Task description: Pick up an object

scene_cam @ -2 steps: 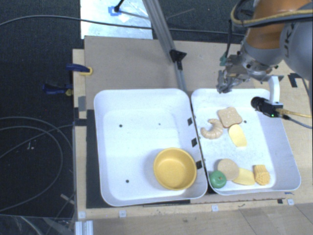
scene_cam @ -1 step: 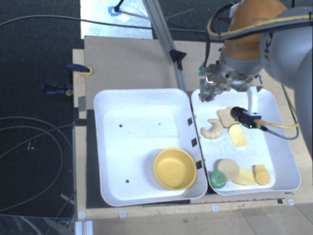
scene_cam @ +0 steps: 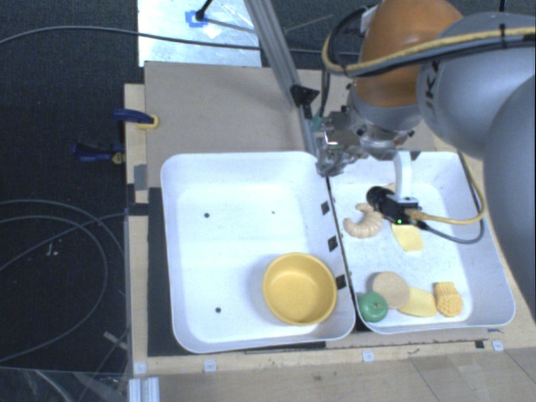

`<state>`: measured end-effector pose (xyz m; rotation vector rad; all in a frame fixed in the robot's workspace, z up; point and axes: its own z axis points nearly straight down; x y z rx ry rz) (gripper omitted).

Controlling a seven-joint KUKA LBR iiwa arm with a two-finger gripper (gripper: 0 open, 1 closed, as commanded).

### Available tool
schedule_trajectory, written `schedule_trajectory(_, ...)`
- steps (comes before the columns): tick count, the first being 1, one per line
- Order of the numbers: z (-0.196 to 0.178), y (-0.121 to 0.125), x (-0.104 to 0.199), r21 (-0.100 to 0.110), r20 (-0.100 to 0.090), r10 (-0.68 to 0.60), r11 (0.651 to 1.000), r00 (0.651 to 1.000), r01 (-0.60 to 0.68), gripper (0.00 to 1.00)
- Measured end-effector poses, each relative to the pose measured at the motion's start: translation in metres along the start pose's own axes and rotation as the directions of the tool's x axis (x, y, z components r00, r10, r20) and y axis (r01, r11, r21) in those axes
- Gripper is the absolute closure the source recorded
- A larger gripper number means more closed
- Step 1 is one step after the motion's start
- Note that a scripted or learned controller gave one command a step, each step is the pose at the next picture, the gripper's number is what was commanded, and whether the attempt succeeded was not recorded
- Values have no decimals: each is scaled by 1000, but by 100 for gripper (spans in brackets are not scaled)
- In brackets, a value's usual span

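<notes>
Two white bins: left bin (scene_cam: 193, 224), right bin (scene_cam: 494, 296). One yellow bowl (scene_cam: 299, 287) in the left bin's near right corner. In the right bin, six small items: one croissant-shaped piece (scene_cam: 363, 222), one yellow wedge (scene_cam: 408, 238), one tan disc (scene_cam: 390, 287), one green ball (scene_cam: 373, 307), one yellow slice (scene_cam: 418, 306), one waffle-textured orange piece (scene_cam: 448, 299).

Two shallow white plastic bins (scene_cam: 243, 182): smooth, semi-matt | round yellow plastic bowl (scene_cam: 300, 287): smooth, slight sheen | brown board counter (scene_cam: 218, 107): matt, flat | orange arm band (scene_cam: 402, 32): glossy
</notes>
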<state>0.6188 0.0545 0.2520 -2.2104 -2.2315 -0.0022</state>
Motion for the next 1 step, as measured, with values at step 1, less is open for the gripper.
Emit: schedule_trajectory(1,12,-10,45,1,0,1,1000,1000,-1,100)
